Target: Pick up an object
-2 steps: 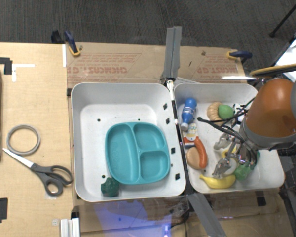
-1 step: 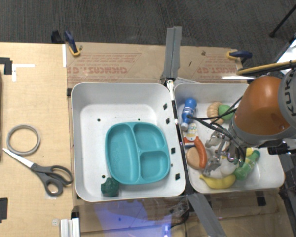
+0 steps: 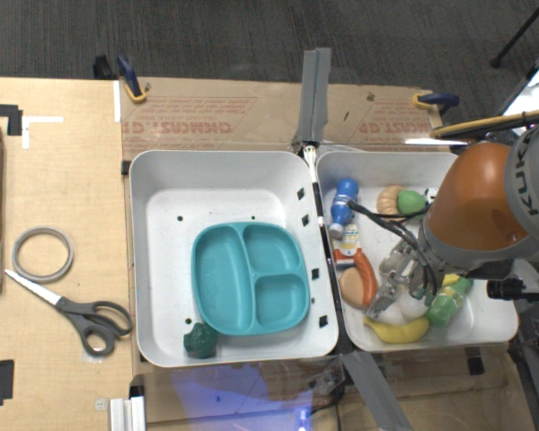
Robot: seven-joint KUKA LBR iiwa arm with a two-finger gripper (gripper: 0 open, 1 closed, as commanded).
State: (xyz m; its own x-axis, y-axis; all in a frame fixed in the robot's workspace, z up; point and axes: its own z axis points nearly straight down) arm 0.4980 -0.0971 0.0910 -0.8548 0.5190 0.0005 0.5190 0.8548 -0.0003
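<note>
Pincer (image 3: 388,296) low in right bin (image 3: 485,335), opening and hold impossible to tell | white egg (image 3: 397,311) just beneath, banana (image 3: 397,331) below, carrot (image 3: 366,277) left | advisable: centre over 1 item before closing.

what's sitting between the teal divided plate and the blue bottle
In the camera view, the bins' adjoining white walls lie between the teal divided plate in the left bin and the blue bottle in the right bin; no toy lies there.
</note>
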